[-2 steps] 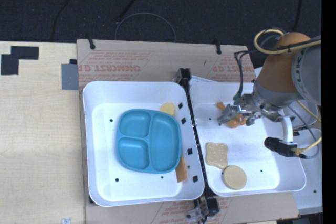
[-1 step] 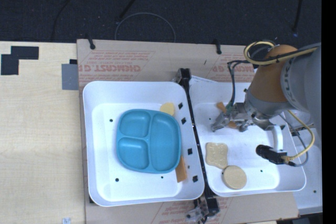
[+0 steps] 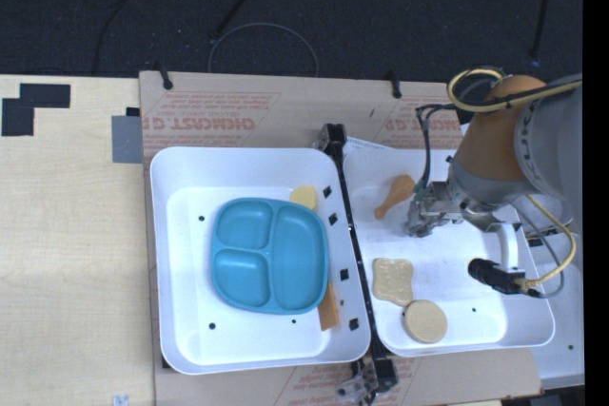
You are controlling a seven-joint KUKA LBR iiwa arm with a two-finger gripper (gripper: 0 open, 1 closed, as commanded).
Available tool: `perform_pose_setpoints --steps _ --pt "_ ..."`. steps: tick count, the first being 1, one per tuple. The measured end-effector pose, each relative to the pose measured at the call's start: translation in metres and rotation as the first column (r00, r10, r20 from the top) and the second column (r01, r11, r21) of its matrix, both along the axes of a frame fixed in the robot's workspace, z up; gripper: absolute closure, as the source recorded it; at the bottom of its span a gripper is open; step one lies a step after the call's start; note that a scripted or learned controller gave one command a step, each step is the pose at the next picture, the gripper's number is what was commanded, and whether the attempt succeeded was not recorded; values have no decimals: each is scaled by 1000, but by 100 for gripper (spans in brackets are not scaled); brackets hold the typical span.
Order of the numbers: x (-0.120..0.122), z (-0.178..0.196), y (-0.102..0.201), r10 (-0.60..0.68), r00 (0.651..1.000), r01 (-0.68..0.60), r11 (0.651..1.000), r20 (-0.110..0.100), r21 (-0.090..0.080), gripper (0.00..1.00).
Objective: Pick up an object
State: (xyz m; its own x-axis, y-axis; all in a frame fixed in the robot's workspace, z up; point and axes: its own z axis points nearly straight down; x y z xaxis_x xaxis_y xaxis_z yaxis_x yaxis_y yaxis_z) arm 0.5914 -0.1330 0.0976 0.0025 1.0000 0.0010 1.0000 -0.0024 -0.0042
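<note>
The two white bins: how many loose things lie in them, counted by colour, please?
Blue: 1, the divided plate in the left bin.
Tan or beige: 5, a round piece and a brown stick at the plate's edge, and in the right bin a drumstick shape, a toast slice and a round cookie.
Total: 6.

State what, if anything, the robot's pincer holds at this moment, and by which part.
It cannot be told. The pincer hangs low in the right white bin, beside the tan drumstick-shaped piece, with nothing seen in its grip.
</note>
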Motion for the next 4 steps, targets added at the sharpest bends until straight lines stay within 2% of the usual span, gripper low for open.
perform_pose_setpoints --steps 1,3,4 --pt "-4 62 -1 0 1000 0 1000 6 -1 100" --pt "-3 153 -6 3 1000 -3 1000 7 -2 100" --pt "-11 141 42 6 1000 -6 1000 0 2 100"
